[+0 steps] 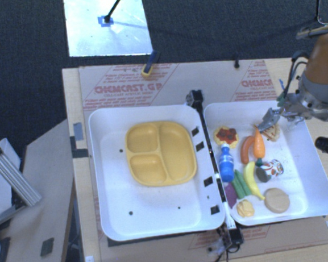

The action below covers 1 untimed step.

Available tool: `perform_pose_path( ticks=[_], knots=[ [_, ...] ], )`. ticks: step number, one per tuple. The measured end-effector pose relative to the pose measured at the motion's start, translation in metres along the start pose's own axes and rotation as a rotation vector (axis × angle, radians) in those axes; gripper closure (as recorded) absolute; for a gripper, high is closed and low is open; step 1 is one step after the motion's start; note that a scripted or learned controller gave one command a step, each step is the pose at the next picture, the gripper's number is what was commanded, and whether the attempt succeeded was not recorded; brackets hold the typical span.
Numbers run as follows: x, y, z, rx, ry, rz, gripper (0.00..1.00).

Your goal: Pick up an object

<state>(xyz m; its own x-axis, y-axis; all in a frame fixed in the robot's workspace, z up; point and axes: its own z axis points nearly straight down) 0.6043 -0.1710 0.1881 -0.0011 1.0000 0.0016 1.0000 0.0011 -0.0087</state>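
Nearest the camera, at the front of the right-hand shallow white bin (324,199), a round tan plastic bread roll (277,200) and a small pale-yellow lumpy toy pastry (245,208) are lying side by side. Just behind them a curved yellow plastic banana (252,180), a thin green toy vegetable (241,183) and a purple piece (231,196) are crowding together, with a small white-and-red toy can (274,168) beside the banana. A blue plastic toy bottle (226,164) is standing against the divider.

Further back, an orange plastic carrot (258,143) is lying next to a reddish-orange sausage-shaped toy (246,149), and a small flat toy pizza slice with red topping (226,134) is sitting to their left.

Farthest back, the gripper (269,118) is hovering just above the carrot's far end. I cannot tell how wide it is set; nothing is visibly held in it.

The carrot is looking like the likeliest target: light, stiff hollow plastic, smooth and probably slippery, tapering so it could squirt out. Taking it across its thicker middle, clear of the sausage touching its side, is seeming safest.

In the left bin (108,178) a yellow three-compartment plastic plate (159,152) is resting on its own.
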Motion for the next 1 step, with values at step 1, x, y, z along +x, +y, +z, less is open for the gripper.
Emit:
perform_pose_path(
  ticks=[1],
  knots=[
    [0.0001, 0.0026, -0.0054, -0.010, -0.002, -0.002, 0.00]
  ],
)
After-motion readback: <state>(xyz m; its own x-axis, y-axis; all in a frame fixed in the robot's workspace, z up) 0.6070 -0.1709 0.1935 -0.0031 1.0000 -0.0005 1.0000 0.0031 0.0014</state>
